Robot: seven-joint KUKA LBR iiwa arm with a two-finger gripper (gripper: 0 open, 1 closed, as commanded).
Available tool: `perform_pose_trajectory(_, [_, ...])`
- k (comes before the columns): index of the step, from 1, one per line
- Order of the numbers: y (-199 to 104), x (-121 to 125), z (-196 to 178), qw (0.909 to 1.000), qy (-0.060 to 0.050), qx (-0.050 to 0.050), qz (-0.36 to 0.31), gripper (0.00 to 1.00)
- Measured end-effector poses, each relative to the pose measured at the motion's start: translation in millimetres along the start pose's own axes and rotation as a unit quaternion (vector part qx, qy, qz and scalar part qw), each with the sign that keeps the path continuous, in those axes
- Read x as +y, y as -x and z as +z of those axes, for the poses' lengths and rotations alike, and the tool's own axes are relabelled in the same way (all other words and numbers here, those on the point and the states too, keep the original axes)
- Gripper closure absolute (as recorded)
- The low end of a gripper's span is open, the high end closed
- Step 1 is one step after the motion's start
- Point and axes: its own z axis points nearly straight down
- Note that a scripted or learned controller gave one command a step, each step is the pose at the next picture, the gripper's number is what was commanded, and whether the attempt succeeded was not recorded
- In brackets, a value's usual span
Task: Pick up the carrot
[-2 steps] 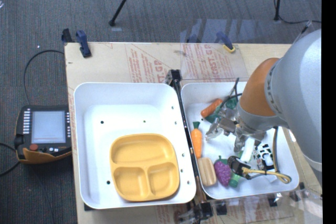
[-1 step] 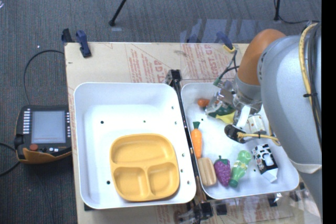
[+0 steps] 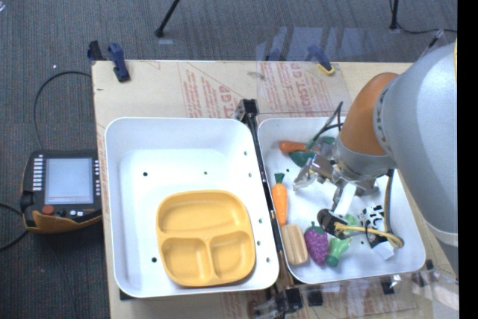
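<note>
The carrot (image 3: 279,202), orange with a green top, lies lengthwise along the left wall of the right bin (image 3: 407,199), top pointing away from the front edge. My gripper (image 3: 326,186) hangs low over the middle of that bin, to the right of the carrot and apart from it. Nothing is visibly held in it. The orange band and grey wrist above cover part of the bin's right side.
Near the right bin's front lie a tan bun (image 3: 294,244), purple grapes (image 3: 317,243), a green piece (image 3: 337,249), a yellow item (image 3: 367,231) and a black-and-white toy (image 3: 373,218). An orange and teal piece (image 3: 296,150) lies at the back. The left bin (image 3: 131,153) holds a yellow divided plate (image 3: 207,237).
</note>
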Motion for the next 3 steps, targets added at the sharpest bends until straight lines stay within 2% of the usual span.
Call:
perform_pose_trajectory(1, [-40,63,-2,0.9954,0.003,0.000,-0.095,0.00])
perform_pose_trajectory(2, [-25,20,-1,0.9820,0.002,0.000,-0.189,0.00])
perform_pose_trajectory(3, [-29,26,-1,0.9959,0.003,0.000,-0.090,0.00])
